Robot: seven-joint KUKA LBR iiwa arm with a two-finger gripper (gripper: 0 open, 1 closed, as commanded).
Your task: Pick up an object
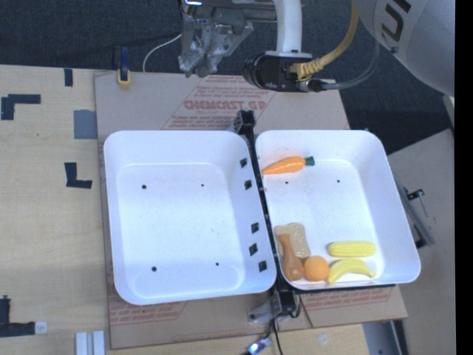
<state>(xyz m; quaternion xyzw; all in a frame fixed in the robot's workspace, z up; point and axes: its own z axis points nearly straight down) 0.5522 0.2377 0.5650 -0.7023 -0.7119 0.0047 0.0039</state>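
My gripper [201, 66] hangs high above the bench, behind the far edge of the left bin [118, 198], with nothing between its fingers. In the right bin [384, 198] an orange carrot [284, 166] with a green tip lies near the far left corner. At the near side of that bin lie a tan bread piece [293, 239], a brown drumstick-like piece [290, 261], an orange ball [316, 269], a yellow corn cob [351, 249] and a yellow banana [350, 271].
The two white bins stand side by side on a cardboard sheet [214, 106], joined by a black-clipped divider [255, 198]. A blue and yellow clamp [123, 69] sits at the cardboard's far left corner.
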